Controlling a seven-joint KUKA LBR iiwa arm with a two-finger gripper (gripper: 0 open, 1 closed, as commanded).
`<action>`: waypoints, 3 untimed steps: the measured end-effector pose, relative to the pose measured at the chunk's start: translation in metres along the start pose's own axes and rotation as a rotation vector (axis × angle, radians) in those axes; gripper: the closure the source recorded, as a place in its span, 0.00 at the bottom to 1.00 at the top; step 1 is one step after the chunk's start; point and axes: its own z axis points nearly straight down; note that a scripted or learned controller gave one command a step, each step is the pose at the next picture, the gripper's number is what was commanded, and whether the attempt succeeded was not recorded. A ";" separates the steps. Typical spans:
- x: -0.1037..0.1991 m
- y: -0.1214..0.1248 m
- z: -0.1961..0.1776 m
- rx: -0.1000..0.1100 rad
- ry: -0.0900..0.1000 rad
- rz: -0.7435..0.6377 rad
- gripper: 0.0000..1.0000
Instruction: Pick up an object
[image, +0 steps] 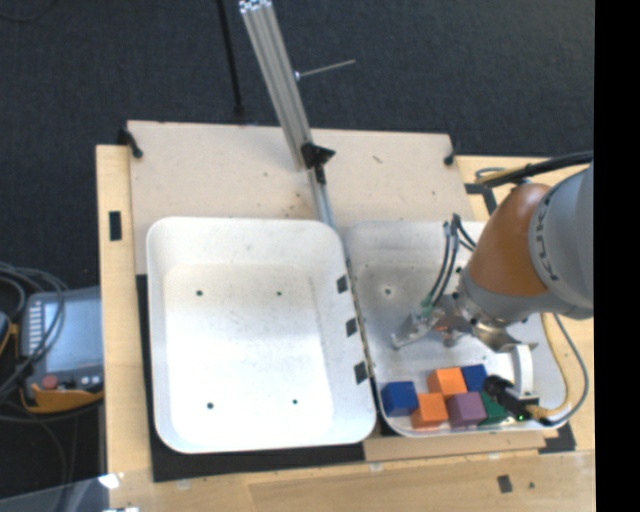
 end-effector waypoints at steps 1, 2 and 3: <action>-0.001 0.001 -0.012 -0.004 0.001 0.009 1.00; 0.005 0.003 -0.073 -0.005 0.001 -0.007 1.00; -0.006 0.009 -0.123 -0.005 0.000 -0.008 1.00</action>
